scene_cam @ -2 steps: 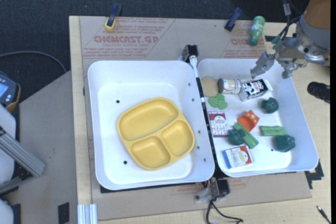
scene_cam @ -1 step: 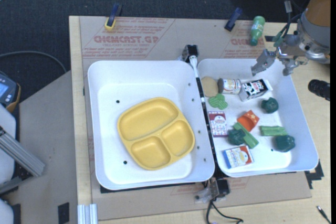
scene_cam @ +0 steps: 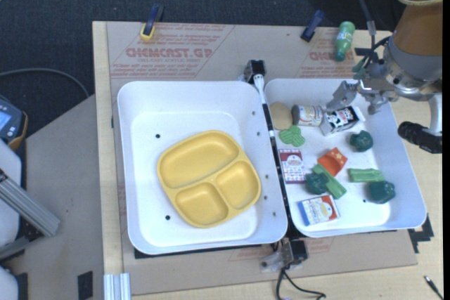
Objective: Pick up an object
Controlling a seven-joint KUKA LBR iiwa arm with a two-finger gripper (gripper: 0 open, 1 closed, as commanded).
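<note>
— Two bins (scene_cam: pixel 133 109); where's the hand (scene_cam: pixel 342 109)?
— Over the right bin's far end, above a black-and-white carton (scene_cam: pixel 342 120) beside a can (scene_cam: pixel 307 114). Grip: cannot tell.

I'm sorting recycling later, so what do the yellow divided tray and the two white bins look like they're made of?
The yellow divided tray looks like moulded plastic with a matte to satin finish: one even colour, rounded compartment walls, soft highlights. The left white bin and right white bin look like thin formed plastic, smooth and slightly glossy, with rounded rims; the picture can't rule out coated metal.
</note>
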